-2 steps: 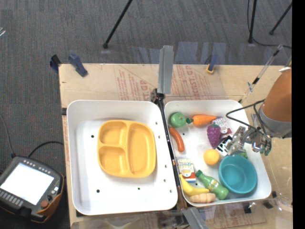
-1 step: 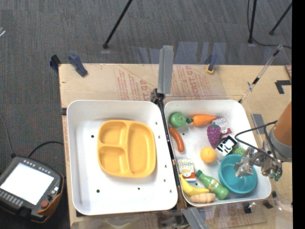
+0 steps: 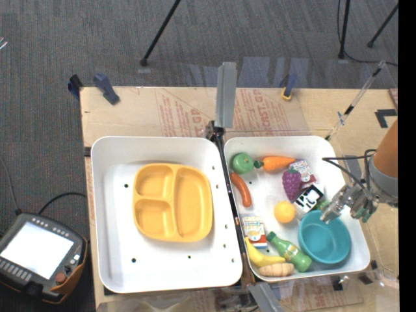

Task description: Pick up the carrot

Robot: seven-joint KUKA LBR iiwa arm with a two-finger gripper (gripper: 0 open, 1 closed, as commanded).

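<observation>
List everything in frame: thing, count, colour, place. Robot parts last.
carrot: 1, orange, right bin, far side
apple: 1, green, right bin, left of the carrot
sausage: 1, red-orange, right bin, along its left wall
grapes: 1 bunch, purple, right bin, middle
orange: 1, orange, right bin, middle
bowl: 1, teal, right bin, near right corner
bottle: 1, green, right bin, near side
banana: 1, yellow, right bin, near edge
divided plate: 1, yellow, left bin
bins: 2, white, side by side on the bench
gripper: 1, grey, above the bowl's far rim
</observation>
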